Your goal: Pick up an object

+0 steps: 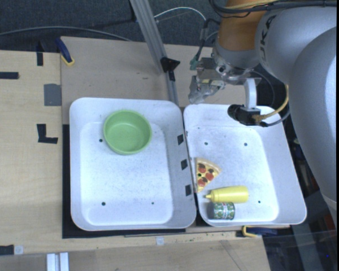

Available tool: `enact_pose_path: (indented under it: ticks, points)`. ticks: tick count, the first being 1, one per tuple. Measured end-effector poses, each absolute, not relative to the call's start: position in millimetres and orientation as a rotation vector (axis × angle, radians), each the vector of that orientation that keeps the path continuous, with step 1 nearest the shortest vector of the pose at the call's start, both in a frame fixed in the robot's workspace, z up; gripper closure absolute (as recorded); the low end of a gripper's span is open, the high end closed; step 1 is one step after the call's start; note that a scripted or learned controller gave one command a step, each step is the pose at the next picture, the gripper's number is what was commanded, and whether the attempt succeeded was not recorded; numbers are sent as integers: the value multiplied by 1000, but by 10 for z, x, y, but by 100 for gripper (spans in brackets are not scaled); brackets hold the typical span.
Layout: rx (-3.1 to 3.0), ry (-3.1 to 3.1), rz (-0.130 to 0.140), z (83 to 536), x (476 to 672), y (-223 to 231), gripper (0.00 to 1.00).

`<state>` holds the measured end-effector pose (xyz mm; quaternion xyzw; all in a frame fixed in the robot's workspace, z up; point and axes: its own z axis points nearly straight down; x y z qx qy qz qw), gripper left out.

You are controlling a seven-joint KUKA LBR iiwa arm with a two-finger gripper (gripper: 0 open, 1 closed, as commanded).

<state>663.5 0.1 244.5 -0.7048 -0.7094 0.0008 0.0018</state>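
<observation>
White, shallow and square-cornered, two bins are set side by side on a pale wooden bench (pixel 22 168).

Left bin (pixel 130 208): one green bowl (pixel 127 131) is held, upright, near the far left corner, clear of the walls.

Right bin (pixel 271 168): three items are grouped at the near left corner. A pizza slice toy (pixel 205 173) is laid flat just beside the left wall. A yellow mustard bottle (pixel 227 195) is laid on its side in front of it, nozzle toward the left wall. A small green can (pixel 223 210) is placed touching the bottle's near side, against the near wall.

Arm: grey with an orange band (pixel 248 10), entered from the right. The gripper (pixel 202 90) is positioned above the far edge of the bench, just beyond the far left corner of the right bin, well apart from all three items. Nothing is seen between its fingers; how far they are parted cannot be told at this angle.

A grey metal pole (pixel 150 30) is seen slanting across the far edge of the bench.
</observation>
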Motion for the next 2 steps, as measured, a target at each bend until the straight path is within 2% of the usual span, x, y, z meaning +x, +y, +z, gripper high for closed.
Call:
enact_pose_path:
  ticks: [2]
  points:
    - [-2213, -2226, 3, 2259, 6524, 917, 100]
